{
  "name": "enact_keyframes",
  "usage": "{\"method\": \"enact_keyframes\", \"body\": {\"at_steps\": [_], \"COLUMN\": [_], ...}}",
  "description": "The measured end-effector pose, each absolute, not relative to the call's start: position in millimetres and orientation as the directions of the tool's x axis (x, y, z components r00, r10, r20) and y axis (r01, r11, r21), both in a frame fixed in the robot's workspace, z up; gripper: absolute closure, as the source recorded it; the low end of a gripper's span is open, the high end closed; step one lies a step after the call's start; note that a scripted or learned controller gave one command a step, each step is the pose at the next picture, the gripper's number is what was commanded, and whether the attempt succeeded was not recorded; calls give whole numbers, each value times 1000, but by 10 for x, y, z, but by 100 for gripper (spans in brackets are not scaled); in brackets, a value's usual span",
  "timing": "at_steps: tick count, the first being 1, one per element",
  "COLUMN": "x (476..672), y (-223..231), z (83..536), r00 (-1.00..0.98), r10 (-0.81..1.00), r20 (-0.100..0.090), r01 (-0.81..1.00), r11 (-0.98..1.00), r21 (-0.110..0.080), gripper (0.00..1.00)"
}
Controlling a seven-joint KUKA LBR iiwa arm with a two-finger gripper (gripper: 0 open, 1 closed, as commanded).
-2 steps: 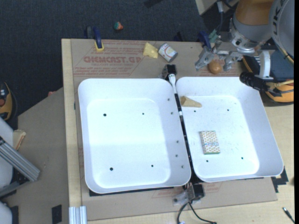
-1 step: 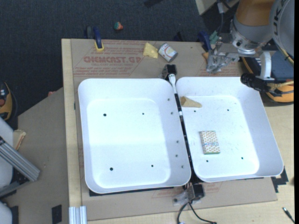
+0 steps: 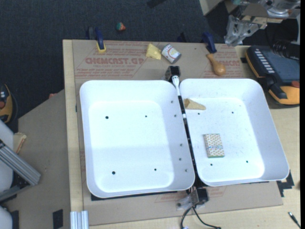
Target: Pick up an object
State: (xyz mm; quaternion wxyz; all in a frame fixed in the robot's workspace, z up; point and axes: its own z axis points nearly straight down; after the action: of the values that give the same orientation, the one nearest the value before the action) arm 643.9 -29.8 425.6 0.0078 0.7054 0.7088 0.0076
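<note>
A yellow wedge (image 3: 153,52), a small white-and-brown box (image 3: 171,53) and a brown wooden pear-shaped piece (image 3: 216,64) are seen on the desk (image 3: 128,60) behind the bins. A small orange-green ball (image 3: 121,26) is seen on the dark carpet (image 3: 47,18).

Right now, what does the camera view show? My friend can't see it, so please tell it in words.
Two shallow white bins sit side by side on a bench; the right bin holds a small patterned box and a tan wedge. The gripper hangs at the top right, beyond the bins, above the bench's back edge.
</note>
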Motion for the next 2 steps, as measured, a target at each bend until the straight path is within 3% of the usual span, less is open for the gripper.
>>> {"method": "enact_keyframes", "body": {"at_steps": [1, 2], "x": [5936, 5439], "y": [17, 651], "z": [5421, 5360], "r00": [-5, -8], "r10": [1000, 1000], "r20": [2, 2], "r01": [1000, 1000], "r11": [5, 8], "r21": [19, -3], "gripper": [100, 100]}}
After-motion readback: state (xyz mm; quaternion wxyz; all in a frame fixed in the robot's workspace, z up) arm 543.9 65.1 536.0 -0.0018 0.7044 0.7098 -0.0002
